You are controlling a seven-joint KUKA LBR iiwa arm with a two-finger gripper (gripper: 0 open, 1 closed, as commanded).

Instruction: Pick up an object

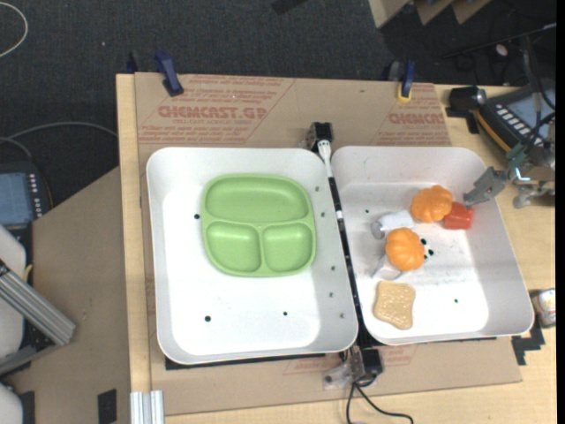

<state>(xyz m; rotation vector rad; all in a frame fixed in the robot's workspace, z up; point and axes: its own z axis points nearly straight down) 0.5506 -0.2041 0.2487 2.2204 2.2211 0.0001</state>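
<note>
White plastic forms two shallow bins set side by side on a cardboard-covered counter (265,104). In the left bin (177,316) a green divided plate (259,223) is laid, with three compartments. In the right bin (494,307) several small things are gathered: an orange pumpkin-shaped toy (405,248) near the middle, a second orange toy (431,204) up and to its right, a red block (457,215) touching that second toy on its right, a tan bread-like piece (395,304) nearer the front, and a small grey piece (380,228) just left of the first toy. At the right bin's far edge, the tool (484,187) is seen as a grey shape just beside the red block; whether it is wide or narrow cannot be told. Nothing is seen held in it.
</note>
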